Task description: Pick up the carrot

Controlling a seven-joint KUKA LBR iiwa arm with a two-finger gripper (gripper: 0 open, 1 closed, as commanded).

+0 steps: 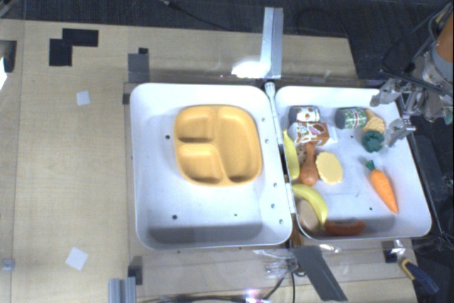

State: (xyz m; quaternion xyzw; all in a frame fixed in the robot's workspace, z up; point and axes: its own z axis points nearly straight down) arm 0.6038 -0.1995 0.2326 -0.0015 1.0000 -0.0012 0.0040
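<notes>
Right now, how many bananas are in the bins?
2, both in the right bin. One banana lies near the front left, by the sausage. The other banana runs along the left wall. More could be hidden under the pile.

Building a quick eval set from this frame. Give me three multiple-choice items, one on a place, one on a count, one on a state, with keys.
1. Where does the carrot lie?
A. on the yellow plate
B. in the right bin, near its right wall
C. on the bench outside the bins

2. How many compartments has the yellow plate?
A. two
B. three
C. five

3. What is between the gripper's fingers?
A. the carrot
B. the banana
C. nothing

Key: 1 B, the carrot rests on the right bin's floor. 2 B, the yellow plate shows three wells. 3 C, the gripper is open at the bin's upper right edge, apart from the carrot.
</notes>
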